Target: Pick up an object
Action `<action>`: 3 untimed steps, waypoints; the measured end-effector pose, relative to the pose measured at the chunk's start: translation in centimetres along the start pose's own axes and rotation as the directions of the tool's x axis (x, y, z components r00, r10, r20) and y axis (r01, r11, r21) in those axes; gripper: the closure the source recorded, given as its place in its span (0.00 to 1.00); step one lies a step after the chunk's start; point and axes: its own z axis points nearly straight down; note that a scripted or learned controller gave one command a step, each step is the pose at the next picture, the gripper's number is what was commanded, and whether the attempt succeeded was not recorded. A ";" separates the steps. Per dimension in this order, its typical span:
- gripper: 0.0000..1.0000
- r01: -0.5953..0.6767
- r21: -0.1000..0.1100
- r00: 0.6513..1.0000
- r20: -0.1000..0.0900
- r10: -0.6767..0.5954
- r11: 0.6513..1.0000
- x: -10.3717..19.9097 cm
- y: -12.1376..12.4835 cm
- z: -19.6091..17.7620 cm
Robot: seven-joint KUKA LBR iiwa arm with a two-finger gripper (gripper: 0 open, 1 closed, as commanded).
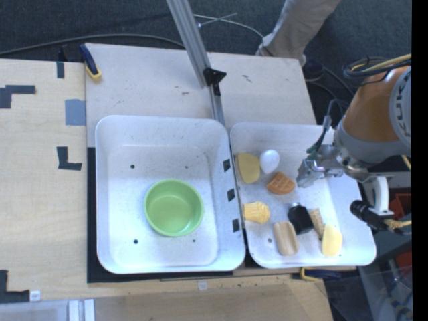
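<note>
My gripper (307,174) hangs low over the right bin (354,199), near its middle right. Just left of it lies an orange ridged pastry-like piece (281,183). A white egg (269,160) and a pale yellow wedge (249,167) lie further left. Toward the front of the bin are a yellow ridged piece (257,212), a black object (299,217), a tan roll (285,238), a small tan piece (315,221) and a yellow piece (332,240). I see nothing held in the gripper.
The left bin (114,179) holds a green bowl (174,207). A slanted metal pole (190,32) reaches down to the divide between the bins. The arm's orange band (378,112) rises at the right.
</note>
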 end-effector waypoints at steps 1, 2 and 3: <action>1.00 0.000 -0.001 1.000 0.000 0.000 1.000 -0.4 0.7 -4.5; 1.00 0.006 0.003 1.000 -0.003 -0.006 1.000 5.1 3.0 -4.8; 1.00 0.006 0.003 1.000 -0.003 -0.006 1.000 10.5 4.4 -5.7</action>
